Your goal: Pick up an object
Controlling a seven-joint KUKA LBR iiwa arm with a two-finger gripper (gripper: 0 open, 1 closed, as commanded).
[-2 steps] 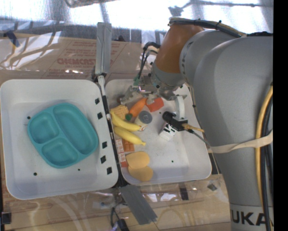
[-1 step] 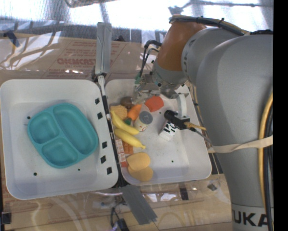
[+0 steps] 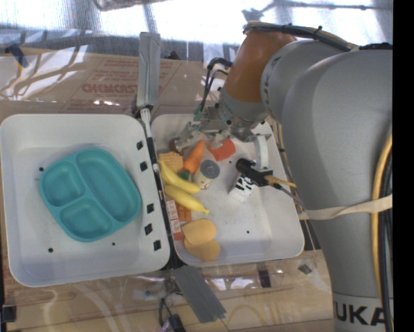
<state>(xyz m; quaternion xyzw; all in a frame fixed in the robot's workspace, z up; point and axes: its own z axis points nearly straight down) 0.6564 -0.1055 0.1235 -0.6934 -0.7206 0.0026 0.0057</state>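
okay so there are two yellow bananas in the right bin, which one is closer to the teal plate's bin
The upper banana, the one beside the carrot. It lies against the wall dividing the bins, while the lower banana angles away toward the right bin's middle.

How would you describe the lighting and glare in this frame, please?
Camera view: the top background is blown out to white; the arm bulks large on the right and hides the right bin's far corner; the teal tray in the left bin is evenly lit; bananas look soft.
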